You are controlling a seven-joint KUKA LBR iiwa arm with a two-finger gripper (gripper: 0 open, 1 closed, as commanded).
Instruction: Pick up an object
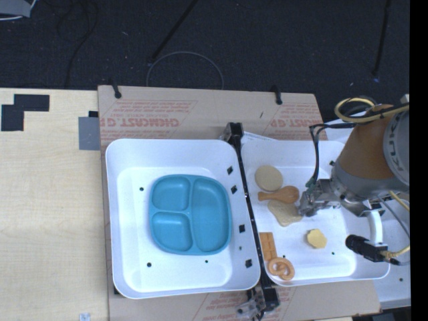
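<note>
Pale tan and flat, a cracker-like piece [286,213] is seen lying on the floor of the right bin [334,267], and it is judged to be the thing being gone for, since the hand [311,202] is set down right at its edge. Whether anything is gripped cannot be told: the hand is seen from above, and its state is hidden under the wrist.

Nearest the front rim, a pretzel [281,268] and a brown wafer stick [267,245] are found by the divider, with a small yellow lump [316,239] a little to their right. Farther back, a brown spoon-shaped piece [281,195] is touching the tan piece, and a round beige biscuit [269,177] lies behind that.

The tan piece is judged light, stiff and thin, so little height is offered for a grip; it would best be taken across its narrow width, at the end away from the spoon shape. It may slide on the smooth white floor.

Open room is left toward the back right of this bin. The left bin [127,273] is taken up by a blue divided plate [189,214].
</note>
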